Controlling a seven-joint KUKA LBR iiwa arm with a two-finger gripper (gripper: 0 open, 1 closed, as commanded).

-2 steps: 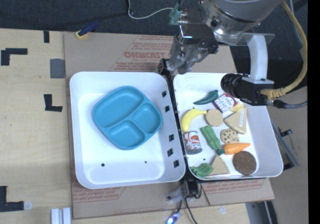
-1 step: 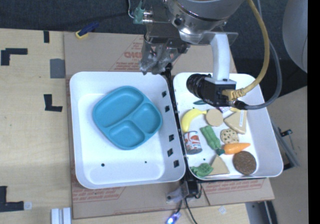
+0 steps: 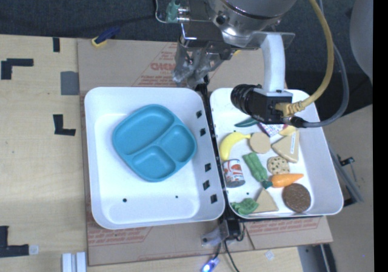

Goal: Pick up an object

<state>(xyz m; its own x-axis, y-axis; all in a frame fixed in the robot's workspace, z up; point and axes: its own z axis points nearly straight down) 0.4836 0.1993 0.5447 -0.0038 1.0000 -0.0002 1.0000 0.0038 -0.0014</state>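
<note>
End effector is hanging over the bins' far edge, grip state can't tell; banana is lying fwd-right, long axis slanted.

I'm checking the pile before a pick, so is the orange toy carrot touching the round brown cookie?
Cannot tell. In the camera view the orange toy carrot lies right above the round brown cookie, too close to show contact or gap.

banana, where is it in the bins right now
The banana lies in the right bin, near the divider between the bins, just above the small can and left of the tan round piece.
</note>
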